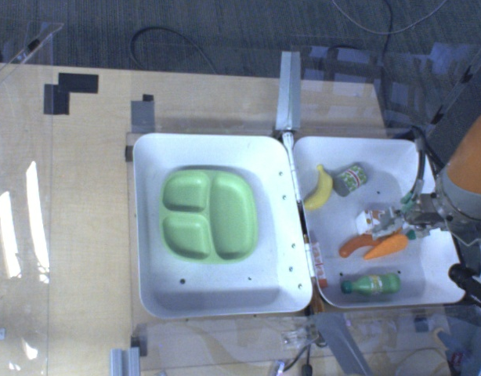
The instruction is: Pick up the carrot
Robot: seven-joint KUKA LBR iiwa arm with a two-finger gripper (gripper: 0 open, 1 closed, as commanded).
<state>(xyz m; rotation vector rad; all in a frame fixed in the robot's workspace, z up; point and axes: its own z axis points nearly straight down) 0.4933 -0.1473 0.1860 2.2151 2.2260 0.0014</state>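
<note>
Orange is what I'm hunting: the carrot (388, 246) lies near the right bin's (358, 149) right edge, its tip touching a red-orange sausage-shaped toy (352, 247). My gripper (391, 219) sits just above it; I cannot tell whether its fingers are released or clenched. I judge this the approach, so next I'd need to lower squarely over the carrot. That bin also holds a banana (320, 189), a small can (351, 178) and a green bottle (371, 284) by its near edge. The left bin (150, 233) carries a green divided tray (209, 215).
</note>
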